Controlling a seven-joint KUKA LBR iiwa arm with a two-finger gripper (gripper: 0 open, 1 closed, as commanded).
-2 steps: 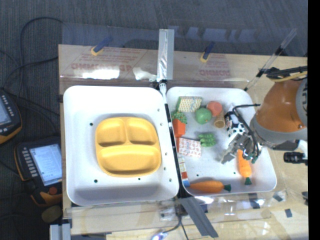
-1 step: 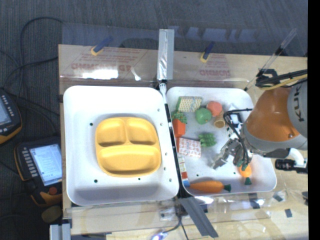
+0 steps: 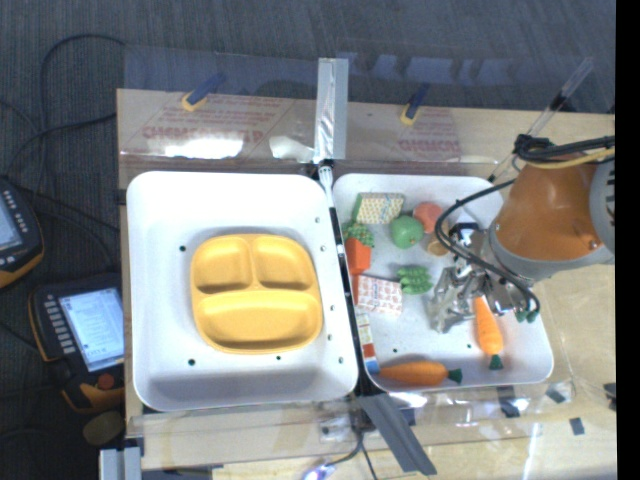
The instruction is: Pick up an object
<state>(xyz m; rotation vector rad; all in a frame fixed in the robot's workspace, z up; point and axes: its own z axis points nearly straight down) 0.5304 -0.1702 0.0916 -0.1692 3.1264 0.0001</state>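
Worktop: pale wooden worktop (image 3: 585, 298) carrying two shallow white plastic bins side by side.
Left bin: the wide white bin (image 3: 160, 218) holds a yellow plastic tray with three compartments (image 3: 256, 290), lying flat near its middle.
Right bin: the narrower white bin (image 3: 455, 185) holds the small toys.
Arm: grey arm with an orange band (image 3: 545, 213) reaches in from the right, over the right bin.
End effector: metal two-finger end effector (image 3: 450, 303) is down in the right bin, just left of an orange toy carrot with a green tip (image 3: 487, 330); I cannot tell how the fingers stand.
Other toys: a second orange carrot (image 3: 412, 372) lies along the near wall; a round green ball (image 3: 405, 231), a checked cracker-like square (image 3: 379, 209) and a red-speckled white packet (image 3: 379, 294) lie further left.
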